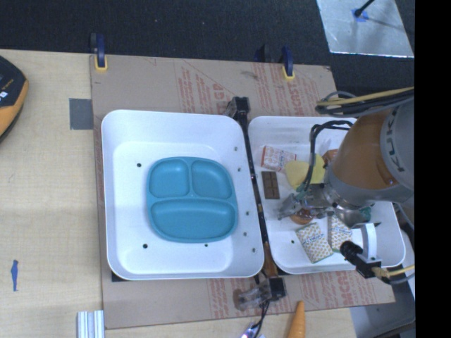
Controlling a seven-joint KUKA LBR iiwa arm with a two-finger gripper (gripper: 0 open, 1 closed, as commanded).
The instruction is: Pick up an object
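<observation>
My gripper point(301, 208) hangs low over the middle of the right bin point(282, 252), below the grey arm with its orange band point(363, 153). Its metal fingers sit among the clutter, close to a small brown round item point(303, 217). Just under it lies a patterned packet point(314, 242), with a second one point(339, 234) beside it. A yellow object point(304, 171) and a white-and-red packet point(277, 158) lie at the back of that bin, and a dark brown bar point(270, 184) lies near its left wall. Nothing can be seen between the fingers.
The left bin point(120, 189) bears a blue divided plate point(192, 198). A black clip point(239, 106) sits at the bins' rear joint and another point(271, 287) at the front. An orange item point(297, 320) lies off the bench front. A yellow-black device point(8, 94) sits far left.
</observation>
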